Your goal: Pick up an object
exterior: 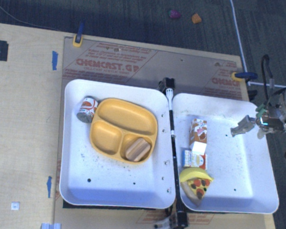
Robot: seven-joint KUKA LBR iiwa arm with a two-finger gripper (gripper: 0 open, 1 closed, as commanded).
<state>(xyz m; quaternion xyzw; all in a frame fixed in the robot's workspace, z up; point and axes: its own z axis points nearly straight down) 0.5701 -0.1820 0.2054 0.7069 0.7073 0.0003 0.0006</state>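
Observation:
The right bin (239,168) holds a brown and white carton (198,130), a small green and red carton (194,159), a yellow banana (194,174) and a toy pizza slice (199,187), all lined up along its left side. My gripper (244,126) hangs over the back right part of this bin, well to the right of the brown carton and apart from every object. I see nothing held in it.
The left bin (75,170) carries a yellow divided plate (123,129) with a tan bun-like piece (138,149) in its front right compartment. A small can (86,109) lies beside the plate's left rim. A black clamp (167,84) sits between the bins at the back.

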